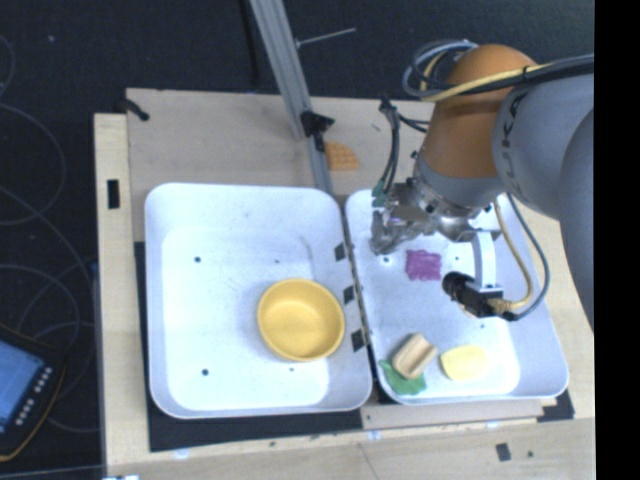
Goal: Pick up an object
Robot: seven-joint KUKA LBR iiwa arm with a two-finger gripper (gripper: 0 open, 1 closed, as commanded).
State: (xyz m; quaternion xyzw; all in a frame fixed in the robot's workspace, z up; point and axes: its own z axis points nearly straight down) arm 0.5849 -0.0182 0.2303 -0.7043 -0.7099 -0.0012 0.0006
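— What does the purple object (423, 264) look like?
— A small, flat, roughly square purple piece, lying on the floor of the right bin (530, 353).
— And where is it relative to the jaws (385, 236)?
— Just to the right of them and slightly lower in the view, near but apart. The jaws hang over the right bin's upper left corner, beside the divide with the left bin (180, 268).
— Released or clenched?
— I cannot tell.

Even overhead light, bins (240, 208) bright w/ mild glare, surroundings dark, slightly soft focus.
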